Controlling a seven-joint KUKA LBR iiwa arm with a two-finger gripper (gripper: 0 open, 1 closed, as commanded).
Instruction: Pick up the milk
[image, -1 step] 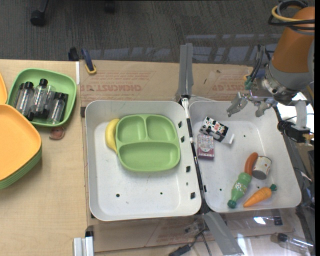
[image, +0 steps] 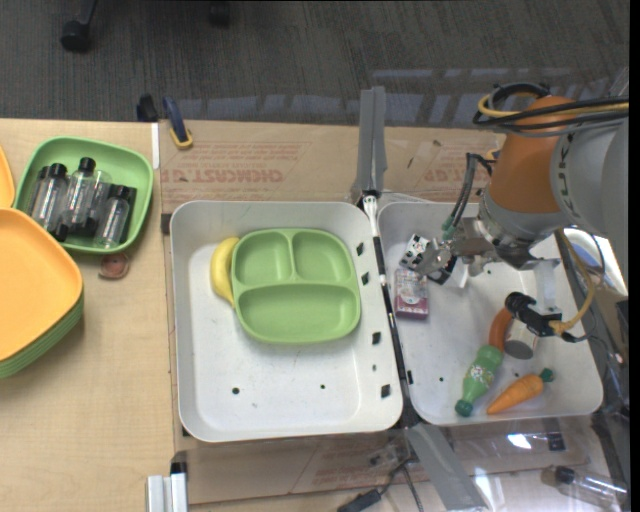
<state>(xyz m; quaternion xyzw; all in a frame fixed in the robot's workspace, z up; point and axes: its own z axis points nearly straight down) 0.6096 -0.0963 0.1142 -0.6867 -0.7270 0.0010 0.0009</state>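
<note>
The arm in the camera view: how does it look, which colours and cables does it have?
The grey KUKA arm has a broad orange band above the wrist. Yellow and black cables loop over the top. Its small end effector is dark metal with silver parts.

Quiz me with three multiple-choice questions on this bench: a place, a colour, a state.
1. Where is the green divided plate?
A. left bin
B. right bin
C. bench

2. What colour is the bottle in the right bin?
A. red
B. green
C. blue

3. How does the carrot lie?
A. upright
B. on its side
C. on the plate

Answers: 1 A, it fills the middle of the left bin; 2 B, its body is green; 3 B, it lies flat beside the bottle.
</note>
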